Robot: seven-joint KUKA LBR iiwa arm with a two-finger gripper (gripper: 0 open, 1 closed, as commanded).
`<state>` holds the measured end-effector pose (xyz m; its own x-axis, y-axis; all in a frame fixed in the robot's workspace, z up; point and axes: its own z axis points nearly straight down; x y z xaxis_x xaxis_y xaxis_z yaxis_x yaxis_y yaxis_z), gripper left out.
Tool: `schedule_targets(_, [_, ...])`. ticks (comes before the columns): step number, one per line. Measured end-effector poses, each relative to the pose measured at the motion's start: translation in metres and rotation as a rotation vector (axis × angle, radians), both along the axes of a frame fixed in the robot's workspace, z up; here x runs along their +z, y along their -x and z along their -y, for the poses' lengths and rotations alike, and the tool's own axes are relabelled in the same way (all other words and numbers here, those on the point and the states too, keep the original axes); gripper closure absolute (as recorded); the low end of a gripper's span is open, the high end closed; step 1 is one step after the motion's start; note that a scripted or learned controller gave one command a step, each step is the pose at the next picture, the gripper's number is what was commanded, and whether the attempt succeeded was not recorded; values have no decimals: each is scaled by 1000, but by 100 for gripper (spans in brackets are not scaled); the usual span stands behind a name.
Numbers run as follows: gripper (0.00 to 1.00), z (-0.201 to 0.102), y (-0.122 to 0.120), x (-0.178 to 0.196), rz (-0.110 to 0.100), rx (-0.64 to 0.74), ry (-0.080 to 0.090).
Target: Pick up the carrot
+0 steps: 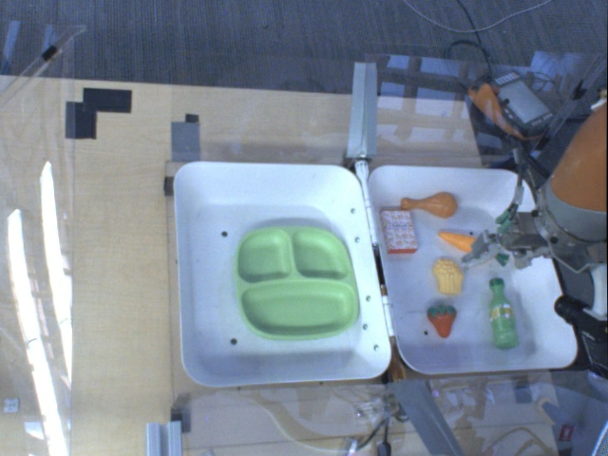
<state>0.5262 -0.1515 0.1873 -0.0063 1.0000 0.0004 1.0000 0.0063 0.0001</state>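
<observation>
On the pale wooden bench, operator, you see two shallow white bins side by side. The left bin holds a green divided plate, three compartments showing, lying flat near the bin's middle.

Across the divider, the right bin carries the toy food. Nearest the divider lies a small red-and-white box, flat on the floor. Up and to its right is a tan chicken drumstick, lying on its side near the far wall. Below that, a yellow corn cob sits about mid-bin, with a red strawberry just beneath it, the two apart by a narrow gap. The carrot, your target, lies orange and slightly tilted on the bin floor between the drumstick and the corn, its right end pointing at the arm's tool. A green bottle with a yellow label lies to the right of the strawberry, towards the near right corner.

At the far right, the gripper reaches in low over the bin, its tips right beside the carrot's right end; whether they touch it you cannot tell. The jaws look parted, with nothing seen between them, and the carrot rests on the bin.
</observation>
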Motion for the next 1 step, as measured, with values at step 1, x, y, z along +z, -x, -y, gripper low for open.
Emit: schedule_targets(1, [0,-3,-61,-93,0,-215,-1])
